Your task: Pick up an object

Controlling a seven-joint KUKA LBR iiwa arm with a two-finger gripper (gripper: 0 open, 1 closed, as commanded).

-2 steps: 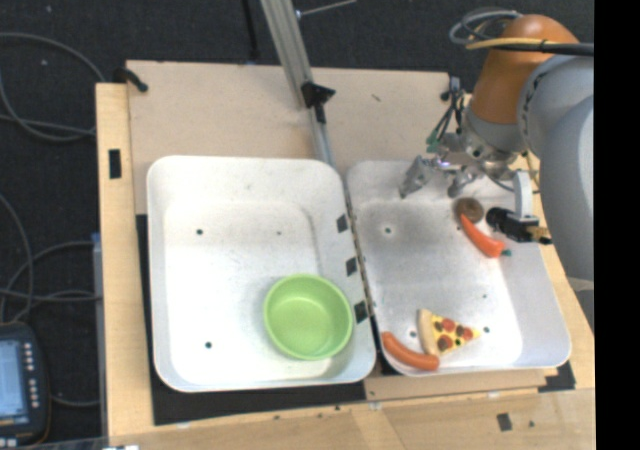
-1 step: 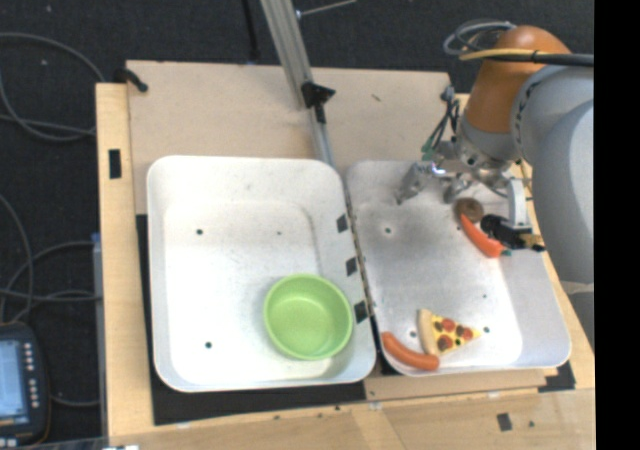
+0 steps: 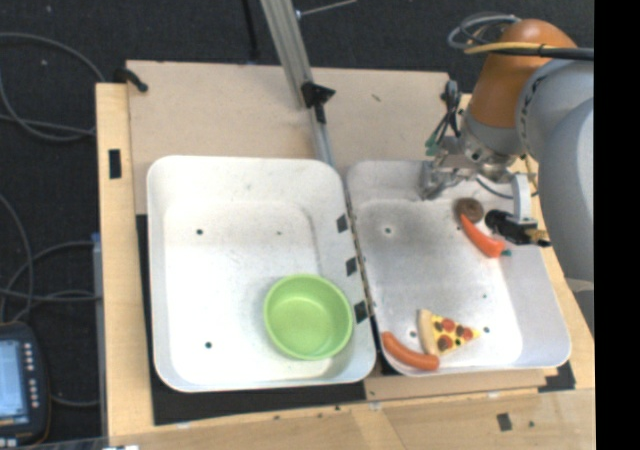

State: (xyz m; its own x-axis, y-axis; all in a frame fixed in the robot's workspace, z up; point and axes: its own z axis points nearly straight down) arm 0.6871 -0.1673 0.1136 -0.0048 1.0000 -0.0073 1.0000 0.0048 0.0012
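Observation:
My gripper (image 3: 432,183) hangs over the back edge of the right bin (image 3: 400,258), below the arm's orange band. An orange carrot (image 3: 483,237) lies at the bin's right side, with a small brown round piece (image 3: 468,208) just behind it. Both sit a short way right of and in front of the gripper. A pizza slice (image 3: 443,332) and a red-orange sausage (image 3: 410,352) lie near the bin's front edge. I see nothing held at the gripper.
A green bowl (image 3: 308,315) stands at the front right of the left bin (image 3: 200,238). A slanted metal pole (image 3: 290,48) rises behind the two bins. The arm's grey body fills the right side over the bench.

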